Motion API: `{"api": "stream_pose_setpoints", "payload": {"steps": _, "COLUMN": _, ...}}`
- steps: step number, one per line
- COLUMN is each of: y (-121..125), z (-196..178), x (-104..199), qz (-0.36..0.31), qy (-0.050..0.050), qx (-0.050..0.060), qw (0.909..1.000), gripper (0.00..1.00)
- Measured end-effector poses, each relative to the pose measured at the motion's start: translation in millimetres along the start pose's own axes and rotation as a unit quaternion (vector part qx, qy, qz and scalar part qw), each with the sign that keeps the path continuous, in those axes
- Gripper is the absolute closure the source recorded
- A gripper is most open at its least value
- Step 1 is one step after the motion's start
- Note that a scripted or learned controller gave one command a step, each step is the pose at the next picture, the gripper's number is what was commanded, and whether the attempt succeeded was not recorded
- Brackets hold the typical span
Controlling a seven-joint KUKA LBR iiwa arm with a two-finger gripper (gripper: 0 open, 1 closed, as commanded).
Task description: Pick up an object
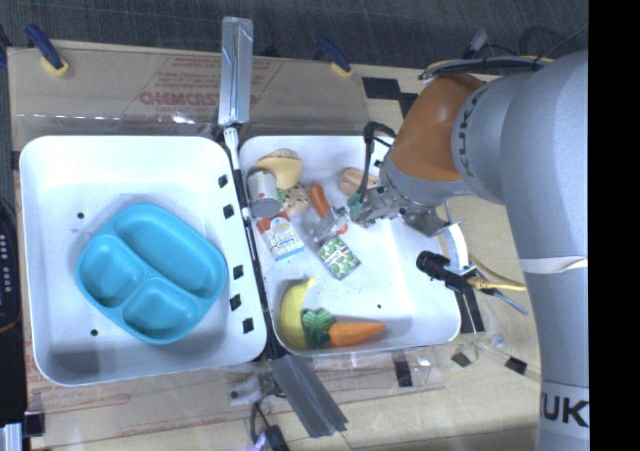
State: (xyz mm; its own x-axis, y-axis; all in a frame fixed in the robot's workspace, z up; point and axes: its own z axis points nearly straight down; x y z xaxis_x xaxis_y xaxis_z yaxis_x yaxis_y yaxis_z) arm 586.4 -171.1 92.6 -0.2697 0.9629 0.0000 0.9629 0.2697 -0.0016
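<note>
while the end effector [362,207] hangs low in the right bin [440,311] near the carrot [352,333] and banana [291,311], whether it is spread cannot be told, and nothing looks lifted yet.

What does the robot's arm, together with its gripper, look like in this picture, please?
The arm is thick, smooth and light grey, with rounded links and an orange band above the wrist. Dark lettering marks the grey casing by the band and near the bottom of the view. Black cables loop over the top of the band. The gripper is a small dark grey metal assembly below the wrist.
</note>
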Motion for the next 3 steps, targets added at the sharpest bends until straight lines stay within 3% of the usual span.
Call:
{"api": "stream_pose_setpoints", "payload": {"steps": 1, "y": 1, "z": -10, "x": 0, "qz": -0.003, "qy": 0.0, "qx": 0.0, "qw": 1.0, "gripper": 1.0}}
{"api": "stream_pose_setpoints", "payload": {"steps": 2, "y": -46, "z": -14, "x": 18, "qz": 0.067, "qy": 0.001, "qx": 0.001, "qw": 0.9978, "gripper": 1.0}}
{"api": "stream_pose_setpoints", "payload": {"steps": 3, "y": 28, "z": -112, "x": 45, "qz": 0.093, "qy": 0.0, "qx": -0.003, "qw": 0.9957, "gripper": 1.0}}
